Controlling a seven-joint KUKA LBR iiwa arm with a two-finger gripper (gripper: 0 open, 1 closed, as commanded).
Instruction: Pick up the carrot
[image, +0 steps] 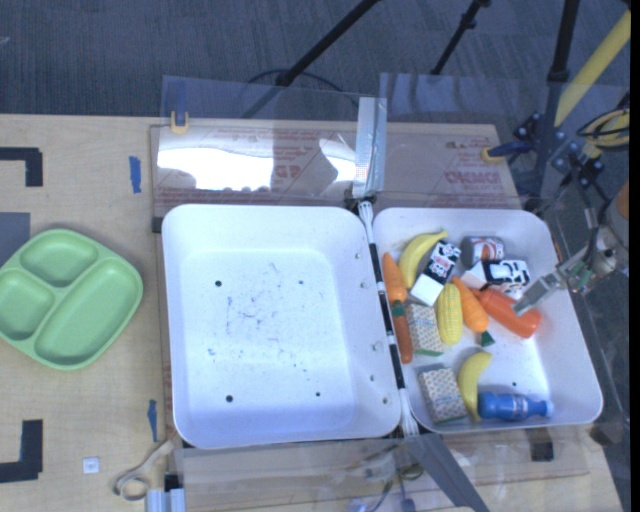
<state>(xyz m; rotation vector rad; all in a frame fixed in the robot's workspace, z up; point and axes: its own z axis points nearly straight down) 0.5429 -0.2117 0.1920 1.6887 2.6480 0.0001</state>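
While the grey arm's two-finger gripper (545, 290) reaches in over the right edge of the right-hand shallow white plastic bin (572, 355), its tip sits close beside the upper end of a long orange carrot (508, 312) lying slantwise in that bin's middle right; how far the gripper is open, and whether it touches the carrot, cannot be told from this blurred slanting view, and nothing is plainly seen between its parts. Another slim orange carrot-like piece (395, 282) lies along the bin's left wall, with a darker red-orange stick (403, 335) just below it. Between these lie a curved yellow banana (420, 250), a yellow corn cob (450, 312) and a short orange piece (470, 308) touching the cob. Above are a small black-and-white carton (442, 264), a red-and-white can (484, 248) and a black-and-white cow-patterned box (508, 273). Near the front sit a second small yellow banana (472, 372), a speckled beige sponge block (443, 392) and a blue plastic bottle (512, 406). The left-hand white bin (265, 320) shows faint blue scribbles. A green divided plate (65, 297) rests on the wooden bench (80, 420) well apart at the left.
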